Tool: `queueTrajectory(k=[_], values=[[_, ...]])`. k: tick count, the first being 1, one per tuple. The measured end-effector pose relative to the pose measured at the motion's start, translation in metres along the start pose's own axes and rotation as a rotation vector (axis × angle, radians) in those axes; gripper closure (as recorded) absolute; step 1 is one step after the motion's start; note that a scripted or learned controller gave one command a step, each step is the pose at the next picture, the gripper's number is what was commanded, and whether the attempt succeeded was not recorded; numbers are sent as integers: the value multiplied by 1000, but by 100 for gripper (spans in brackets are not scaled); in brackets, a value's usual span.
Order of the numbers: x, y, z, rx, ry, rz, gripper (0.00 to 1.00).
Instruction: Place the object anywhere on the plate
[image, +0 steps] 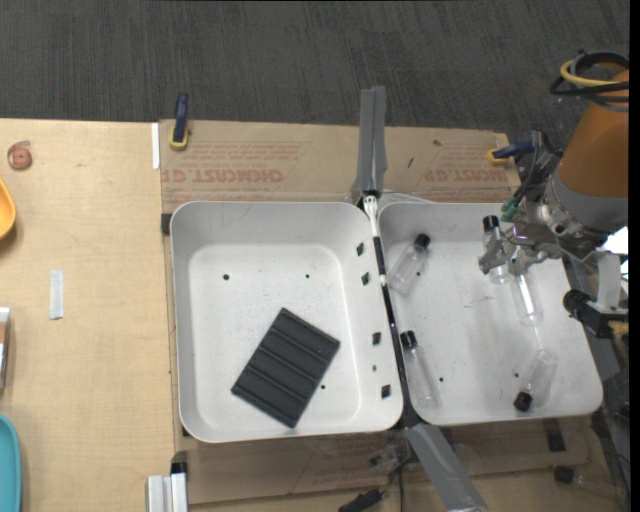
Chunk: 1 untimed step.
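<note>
A black ridged rectangular plate (287, 366) lies tilted on the floor of the left bin (200, 300). Several clear plastic bottles with black caps lie in the right bin (470, 340). One bottle (408, 264) rests near its left wall, another (420, 372) along the lower left, and a third (535, 380) at the lower right. My gripper (507, 258) hangs over the upper right of that bin. Directly at it, a fourth clear bottle (524, 298) stretches down and to the right. Whether this bottle is gripped or just lies beneath is unclear.
A grey metal divider (372, 150) runs between the bins at the back. Blue and yellow clamps (180, 122) hold cardboard behind the bins. The arm's orange band (600, 150) and cables crowd the right edge. The wooden bench spreads to the left.
</note>
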<state>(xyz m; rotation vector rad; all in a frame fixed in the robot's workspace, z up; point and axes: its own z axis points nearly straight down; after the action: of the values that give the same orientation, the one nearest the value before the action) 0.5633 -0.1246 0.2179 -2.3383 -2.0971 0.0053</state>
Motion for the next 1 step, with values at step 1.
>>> queueTrajectory(k=[1], values=[[75,46,-91,0,-1,109,100]])
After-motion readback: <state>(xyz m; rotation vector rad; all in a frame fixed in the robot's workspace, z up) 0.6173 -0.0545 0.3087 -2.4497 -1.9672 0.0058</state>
